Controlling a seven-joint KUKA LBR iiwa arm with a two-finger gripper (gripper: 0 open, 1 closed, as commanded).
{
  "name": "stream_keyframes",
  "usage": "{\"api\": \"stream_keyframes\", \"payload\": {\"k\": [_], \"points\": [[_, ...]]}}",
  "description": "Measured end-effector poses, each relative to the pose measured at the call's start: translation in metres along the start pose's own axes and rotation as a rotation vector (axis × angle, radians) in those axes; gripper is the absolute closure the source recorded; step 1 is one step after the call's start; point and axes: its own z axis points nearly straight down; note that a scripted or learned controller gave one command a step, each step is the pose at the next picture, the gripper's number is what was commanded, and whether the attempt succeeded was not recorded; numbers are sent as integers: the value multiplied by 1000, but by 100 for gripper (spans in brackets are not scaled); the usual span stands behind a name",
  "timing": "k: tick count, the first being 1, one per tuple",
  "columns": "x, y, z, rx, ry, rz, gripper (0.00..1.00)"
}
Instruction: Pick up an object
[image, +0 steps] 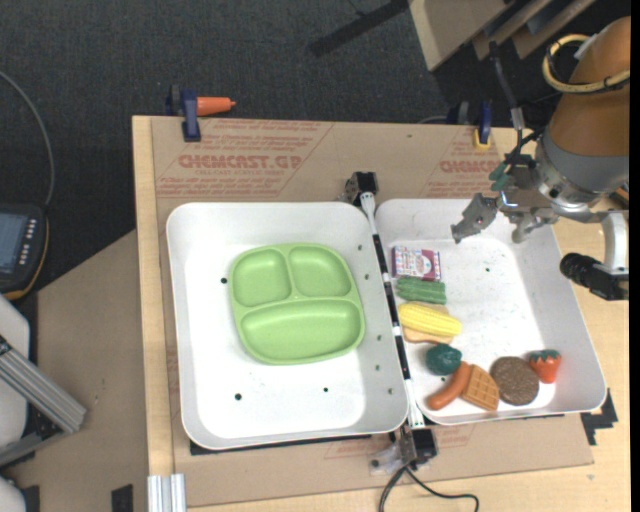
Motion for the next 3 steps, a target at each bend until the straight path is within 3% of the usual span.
{"api": "stream_keyframes", "payload": {"k": [1,2,3], "points": [[6,-86,77,14,3,3,0],[1,-114,166,4,1,2,0],[-8,-113,162,-2,-1,1,0]]}}
